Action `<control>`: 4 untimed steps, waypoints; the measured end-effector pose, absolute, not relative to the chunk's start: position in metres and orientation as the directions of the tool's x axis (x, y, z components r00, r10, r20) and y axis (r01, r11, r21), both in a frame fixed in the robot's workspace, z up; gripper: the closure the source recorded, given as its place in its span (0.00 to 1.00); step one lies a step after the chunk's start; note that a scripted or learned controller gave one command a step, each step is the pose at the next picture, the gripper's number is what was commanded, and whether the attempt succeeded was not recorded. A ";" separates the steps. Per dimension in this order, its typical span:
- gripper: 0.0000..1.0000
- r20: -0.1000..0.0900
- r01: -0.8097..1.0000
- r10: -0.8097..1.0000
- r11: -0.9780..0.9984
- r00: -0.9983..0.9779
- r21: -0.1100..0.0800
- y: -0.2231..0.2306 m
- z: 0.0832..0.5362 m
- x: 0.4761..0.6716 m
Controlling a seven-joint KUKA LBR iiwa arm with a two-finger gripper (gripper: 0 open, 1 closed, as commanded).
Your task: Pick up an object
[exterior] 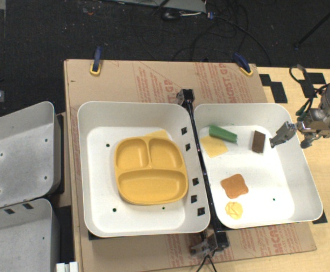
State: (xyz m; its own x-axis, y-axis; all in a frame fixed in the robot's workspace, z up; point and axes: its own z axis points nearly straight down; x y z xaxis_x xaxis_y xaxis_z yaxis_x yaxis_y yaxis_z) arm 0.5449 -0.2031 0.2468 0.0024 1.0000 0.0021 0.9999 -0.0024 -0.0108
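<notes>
Spread, empty tool (294, 135) hovers at the right bin's (300, 174) right edge, approaching; next, descend onto the brown block (258, 141).

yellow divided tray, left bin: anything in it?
Empty. All three compartments of the yellow tray show bare plastic; it lies flat in the left bin.

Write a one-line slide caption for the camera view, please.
Gripper hovers at right bin's edge beside a brown block; yellow divided tray fills left bin.
</notes>
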 end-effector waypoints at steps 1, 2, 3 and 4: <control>0.00 -0.001 1.000 1.000 0.001 -0.001 0.000 -0.203 0.253 0.547; 0.00 0.001 1.000 1.000 0.000 0.000 -0.004 -0.199 0.209 0.548; 0.00 0.002 1.000 1.000 -0.001 0.001 -0.005 -0.196 0.145 0.549; 0.00 0.001 1.000 1.000 -0.001 0.001 -0.004 -0.195 0.091 0.548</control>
State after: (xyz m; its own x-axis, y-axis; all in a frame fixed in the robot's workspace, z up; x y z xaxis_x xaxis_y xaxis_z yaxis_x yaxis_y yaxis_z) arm 0.5484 -0.1949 0.0914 0.0013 1.0000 0.0013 1.0000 -0.0013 -0.0044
